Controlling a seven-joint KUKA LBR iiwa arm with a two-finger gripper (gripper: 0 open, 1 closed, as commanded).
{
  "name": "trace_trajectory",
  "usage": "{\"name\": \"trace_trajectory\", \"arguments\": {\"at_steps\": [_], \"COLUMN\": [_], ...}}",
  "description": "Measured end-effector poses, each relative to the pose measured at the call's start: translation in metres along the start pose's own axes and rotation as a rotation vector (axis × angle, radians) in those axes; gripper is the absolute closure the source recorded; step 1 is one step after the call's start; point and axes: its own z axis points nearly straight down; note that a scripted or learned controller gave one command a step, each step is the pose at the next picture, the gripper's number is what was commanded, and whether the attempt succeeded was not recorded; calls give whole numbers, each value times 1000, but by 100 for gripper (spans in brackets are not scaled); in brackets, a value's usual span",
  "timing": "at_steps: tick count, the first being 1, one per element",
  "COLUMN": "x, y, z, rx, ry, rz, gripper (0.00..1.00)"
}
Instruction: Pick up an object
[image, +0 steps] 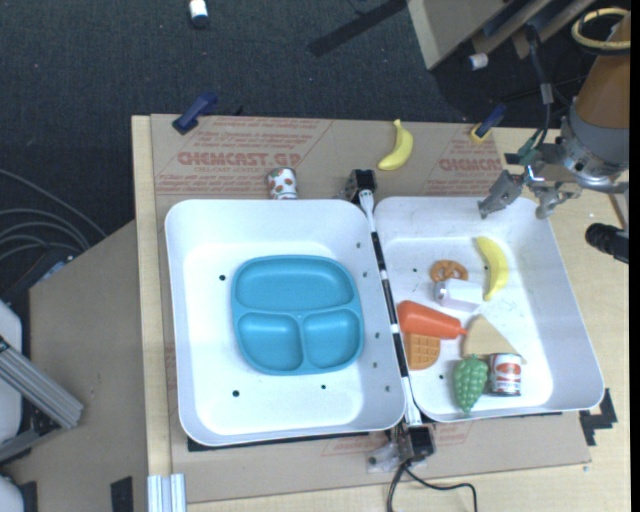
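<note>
While end effector (522, 196) hovers wide, empty, at right bin's (570, 330) 12 o'clock, we flag risk: banana (492, 265) rolls off fingers.

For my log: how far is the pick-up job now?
Nothing looks done: the gripper hangs open above the right bin's far edge, holding nothing. The banana, carrot and can lie in that bin. Descent, grasp and lift remain.
</note>
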Motion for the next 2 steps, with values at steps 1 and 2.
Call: {"name": "trace_trajectory", "arguments": {"at_steps": [1,2], "x": [5,41], "y": [19,-44], "z": [133,133], "rx": [0,1], "ry": [0,0], "rz": [-2,0], "gripper": [0,0]}}
